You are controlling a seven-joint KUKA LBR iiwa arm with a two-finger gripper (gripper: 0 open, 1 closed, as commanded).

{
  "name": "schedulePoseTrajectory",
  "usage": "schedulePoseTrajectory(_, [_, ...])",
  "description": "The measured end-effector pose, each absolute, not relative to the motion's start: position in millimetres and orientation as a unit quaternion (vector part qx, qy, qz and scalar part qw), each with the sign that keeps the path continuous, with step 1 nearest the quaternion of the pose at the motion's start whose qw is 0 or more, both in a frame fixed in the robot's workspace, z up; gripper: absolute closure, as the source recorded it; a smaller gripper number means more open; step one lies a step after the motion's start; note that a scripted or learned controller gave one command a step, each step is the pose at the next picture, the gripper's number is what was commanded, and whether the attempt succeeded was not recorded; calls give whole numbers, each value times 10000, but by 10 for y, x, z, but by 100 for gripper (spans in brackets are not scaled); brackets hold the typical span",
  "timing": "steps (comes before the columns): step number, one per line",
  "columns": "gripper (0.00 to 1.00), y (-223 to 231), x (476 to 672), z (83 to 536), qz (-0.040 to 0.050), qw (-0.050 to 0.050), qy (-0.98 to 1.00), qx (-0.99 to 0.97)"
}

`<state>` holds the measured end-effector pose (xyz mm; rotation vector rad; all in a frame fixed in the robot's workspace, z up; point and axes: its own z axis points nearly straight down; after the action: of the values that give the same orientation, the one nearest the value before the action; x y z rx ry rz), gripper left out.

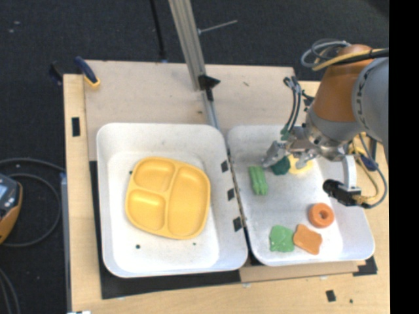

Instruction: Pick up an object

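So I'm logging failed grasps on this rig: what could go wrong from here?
The pincer sits over a small dark green piece with a pale yellow piece right beside it, so it may nudge or catch the wrong one. Both lie near the right white bin's back wall, which could crowd the approach.

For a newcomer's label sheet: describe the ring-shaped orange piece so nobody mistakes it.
Look in the right bin, toward its right side. The orange ring lies just above a flat orange piece and right of a green piece. It alone is round with a centre hole.
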<state>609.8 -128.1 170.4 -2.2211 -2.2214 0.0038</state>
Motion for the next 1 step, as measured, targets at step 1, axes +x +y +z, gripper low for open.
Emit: schedulePoseTrajectory(1, [0,-1319,6192,1172,13,4,-7067,-7075])
